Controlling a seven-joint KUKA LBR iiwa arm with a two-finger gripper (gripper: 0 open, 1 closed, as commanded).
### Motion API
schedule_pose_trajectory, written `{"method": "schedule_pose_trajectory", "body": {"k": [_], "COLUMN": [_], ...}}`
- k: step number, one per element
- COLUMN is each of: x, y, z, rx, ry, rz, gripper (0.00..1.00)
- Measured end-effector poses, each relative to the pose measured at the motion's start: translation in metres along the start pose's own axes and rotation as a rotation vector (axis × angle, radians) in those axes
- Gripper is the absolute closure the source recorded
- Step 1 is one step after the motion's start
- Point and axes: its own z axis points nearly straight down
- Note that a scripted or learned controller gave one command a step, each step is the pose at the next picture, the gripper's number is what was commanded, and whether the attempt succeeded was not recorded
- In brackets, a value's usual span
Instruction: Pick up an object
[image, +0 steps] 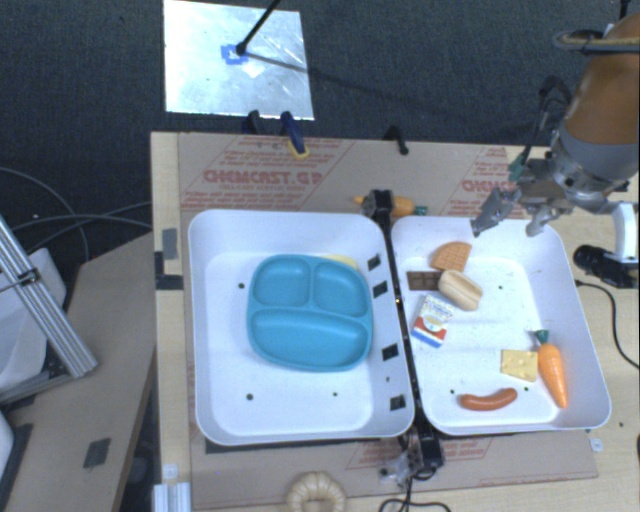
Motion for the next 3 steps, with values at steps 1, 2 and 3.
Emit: {"method": "schedule_pose_trajectory", "body": {"k": [1, 2, 3], "x": [0.000, 0.009, 0.011], "y": [0.002, 0.006, 0.009], "z": [-0.007, 0.048, 0.090], "rx": [-0.012, -0.008, -0.010], "ry": [-0.001, -0.001, -0.001], "rz": [-0.002, -0.005, -0.001], "gripper": [0.00, 0.00, 0.00]}}
